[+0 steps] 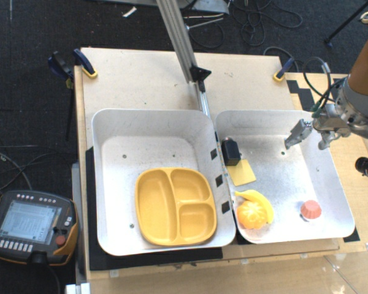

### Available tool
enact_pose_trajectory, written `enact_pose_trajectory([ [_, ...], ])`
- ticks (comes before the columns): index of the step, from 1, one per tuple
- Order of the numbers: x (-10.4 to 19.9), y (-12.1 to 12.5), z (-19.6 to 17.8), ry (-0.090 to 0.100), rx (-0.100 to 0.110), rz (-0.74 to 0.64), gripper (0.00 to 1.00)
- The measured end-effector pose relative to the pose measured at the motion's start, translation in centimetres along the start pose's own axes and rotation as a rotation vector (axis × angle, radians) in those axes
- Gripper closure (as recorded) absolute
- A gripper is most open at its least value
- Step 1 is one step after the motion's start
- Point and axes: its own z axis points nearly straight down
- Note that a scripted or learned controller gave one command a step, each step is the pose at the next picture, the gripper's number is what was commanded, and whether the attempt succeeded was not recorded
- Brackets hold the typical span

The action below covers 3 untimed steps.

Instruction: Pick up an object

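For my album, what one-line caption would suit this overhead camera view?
Robot arm's tool hovers over the right bin holding an orange, banana and pink cup; yellow tray alongside.

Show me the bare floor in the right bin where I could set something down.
Bare floor in the right bin: the middle stretch bordered by the yellow card, the orange and the pink piece, and the far strip under the gripper. The near-left corner is crowded: orange against banana, black block above.
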Motion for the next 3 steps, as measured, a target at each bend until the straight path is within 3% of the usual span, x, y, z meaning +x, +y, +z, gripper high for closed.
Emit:
enact_pose_trajectory([
  [1, 0.0, 0.0, 0.0, 0.000, 0.000, 0.001, 0.00],
  [3, 0.5, -0.3, 8.9, 0.001, 0.004, 0.002, 0.00],
])
